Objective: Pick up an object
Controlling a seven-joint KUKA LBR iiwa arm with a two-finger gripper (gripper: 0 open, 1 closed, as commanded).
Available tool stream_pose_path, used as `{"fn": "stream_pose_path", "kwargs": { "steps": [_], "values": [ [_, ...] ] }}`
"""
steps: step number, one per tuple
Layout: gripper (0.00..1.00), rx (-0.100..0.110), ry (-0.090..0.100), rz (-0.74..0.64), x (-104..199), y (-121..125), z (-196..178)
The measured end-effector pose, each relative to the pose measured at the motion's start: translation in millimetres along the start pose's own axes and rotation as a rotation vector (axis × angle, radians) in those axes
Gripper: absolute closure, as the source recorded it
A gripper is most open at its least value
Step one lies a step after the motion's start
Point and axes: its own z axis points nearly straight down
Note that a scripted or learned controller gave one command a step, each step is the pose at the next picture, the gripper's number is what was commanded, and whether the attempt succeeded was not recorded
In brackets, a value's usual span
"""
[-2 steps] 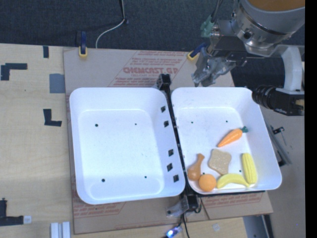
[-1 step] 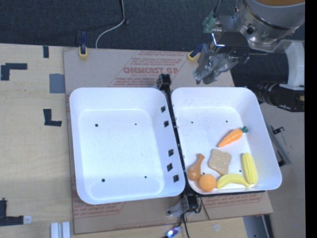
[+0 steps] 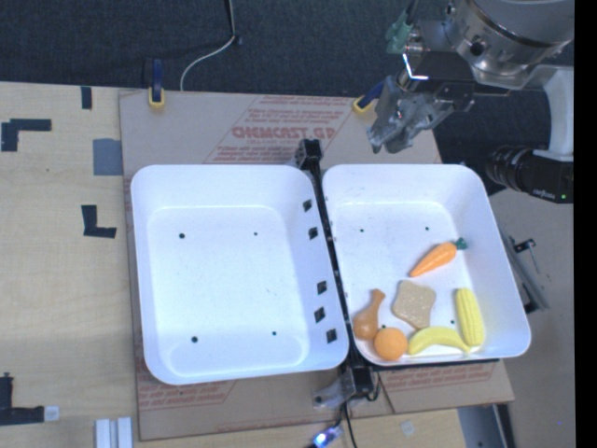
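Nearest the camera, an orange ball point(image 3: 390, 343) and banana point(image 3: 437, 341) lie in the right bin point(image 3: 485, 203), while the gripper point(image 3: 399, 129) hangs above its far rim, holding nothing, its jaw gap unclear.

At the upper right of the frame, the arm point(image 3: 508, 21) is a rounded grey metallic wrist under an orange band, ending in a dark grey gripper point(image 3: 396, 133) with thin cables alongside.

Two white bins point(image 3: 224, 180) point(image 3: 466, 189) are counted. Six toy foods are seen: one carrot point(image 3: 435, 259), one bread slice point(image 3: 414, 303), one corn cob point(image 3: 469, 316), one banana point(image 3: 436, 341), one orange point(image 3: 390, 344), one drumstick point(image 3: 369, 316).
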Motion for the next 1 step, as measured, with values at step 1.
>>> {"fn": "stream_pose_path", "kwargs": {
  "steps": [1],
  "values": [
    [1.0, 0.001, 0.0, -0.001, 0.4, 0.3, -9.8]
  ]
}}
